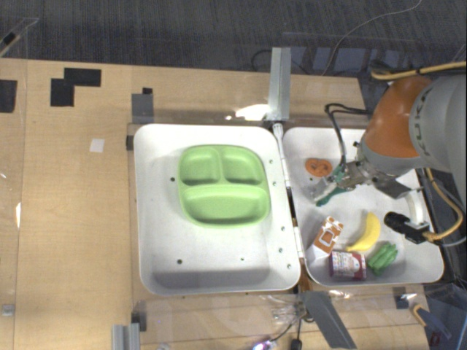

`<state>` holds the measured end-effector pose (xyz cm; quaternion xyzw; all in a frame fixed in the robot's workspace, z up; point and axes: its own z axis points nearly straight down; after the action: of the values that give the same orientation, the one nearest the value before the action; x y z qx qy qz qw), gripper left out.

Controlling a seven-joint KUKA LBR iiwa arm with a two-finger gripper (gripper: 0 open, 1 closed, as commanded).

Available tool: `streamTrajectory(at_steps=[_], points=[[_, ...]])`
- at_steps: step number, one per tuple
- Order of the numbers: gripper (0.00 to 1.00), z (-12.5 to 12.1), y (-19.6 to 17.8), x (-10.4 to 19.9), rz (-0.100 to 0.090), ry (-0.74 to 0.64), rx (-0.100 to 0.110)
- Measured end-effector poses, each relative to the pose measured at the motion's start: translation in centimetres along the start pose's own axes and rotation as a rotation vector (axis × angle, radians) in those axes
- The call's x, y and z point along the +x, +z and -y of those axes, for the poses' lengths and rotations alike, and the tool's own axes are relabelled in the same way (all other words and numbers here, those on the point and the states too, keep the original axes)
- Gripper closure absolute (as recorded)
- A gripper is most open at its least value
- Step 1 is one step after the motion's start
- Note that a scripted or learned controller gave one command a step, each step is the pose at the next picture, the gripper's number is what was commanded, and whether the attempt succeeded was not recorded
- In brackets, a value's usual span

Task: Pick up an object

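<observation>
In the right bin (430, 268) my gripper (330, 190) hangs low over the floor near the left wall, reaching in from the right. Just above it lies a small orange round object (317, 167). Below it stands a small orange and white box (330, 234). A yellow banana (367, 232), a green object (382, 257) and a can with a dark red label (347, 264) lie at the front of this bin. I see nothing clearly held.
The left bin (157, 261) holds a green divided plate (222, 184). A metal post (279, 86) stands behind the wall between the bins. Cables and a black fitting (405, 224) run along the right bin's right side.
</observation>
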<state>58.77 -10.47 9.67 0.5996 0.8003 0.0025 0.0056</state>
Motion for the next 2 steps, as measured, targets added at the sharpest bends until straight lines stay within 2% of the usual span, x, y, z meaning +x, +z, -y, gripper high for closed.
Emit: streamTrajectory(at_steps=[1,2], points=[[0.00,-7.6,0.8,-3.2,-0.007,-0.094,0.011],[0.00,-5.3,0.7,-2.0,-0.001,-0.171,-0.002]])
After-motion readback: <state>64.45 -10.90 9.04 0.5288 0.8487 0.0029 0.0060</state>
